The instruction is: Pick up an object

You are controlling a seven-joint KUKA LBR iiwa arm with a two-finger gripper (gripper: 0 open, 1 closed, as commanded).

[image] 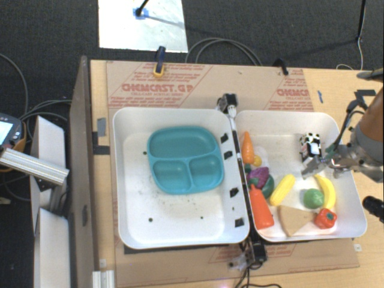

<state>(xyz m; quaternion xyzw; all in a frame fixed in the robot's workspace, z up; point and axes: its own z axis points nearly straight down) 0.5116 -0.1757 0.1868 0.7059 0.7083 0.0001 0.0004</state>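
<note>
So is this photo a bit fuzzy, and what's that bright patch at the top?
In the camera view, detail is soft throughout: the toy food in the right bin blurs at its edges, and the gripper is smeared. The white sheet on the floor is washed out by glare. Light is even, with faint shadows on the teal tray.

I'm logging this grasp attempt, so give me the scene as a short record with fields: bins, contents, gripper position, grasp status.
left bin: holds a teal divided plate
right bin: toy foods and a small black-and-white cow figure
foods: two carrots, purple grapes, yellow corn, banana, green lime, red tomato, tan bread slice
gripper: low over the right bin, between cow and banana
grasp status: nothing seen between the fingers
</note>
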